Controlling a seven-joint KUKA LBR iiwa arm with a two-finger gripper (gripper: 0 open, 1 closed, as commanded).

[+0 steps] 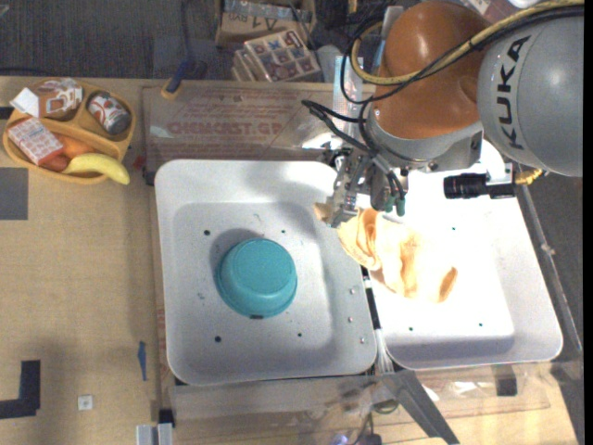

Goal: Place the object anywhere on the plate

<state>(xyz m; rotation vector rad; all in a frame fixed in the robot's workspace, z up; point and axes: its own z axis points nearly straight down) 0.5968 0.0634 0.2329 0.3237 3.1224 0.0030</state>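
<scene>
The KUKA arm (pixel 519 72) takes up the upper right of the camera view, its grey casing and orange band above the wrist leaning in over the seam between the two bins. Below it sit the left bin (pixel 185 341) and the right bin (pixel 519 332), touching along their inner edges. In the left bin rests the teal plate (pixel 258 277), upside-down-bowl in look (its rim is hard to read from this angle), roughly central and well apart from anything else. A yellow cloth (pixel 387 248) droops from just under the wrist, its lower folds spilling over the near-left part of the right bin beside the seam. A small orange piece (pixel 447 283) lies loose on the right bin's floor, near the cloth. The gripper (pixel 357 202) points down at the cloth's top edge; it looks pinched on that upper corner, with the fabric bunched between the fingers and hanging from them.

Judged from here, the hold is only a corner pinch, so the cloth could slip free during the carry, or its trailing folds could drag on the bin rims and tug loose. Released early, it would land on the left bin's floor short of the plate.
</scene>
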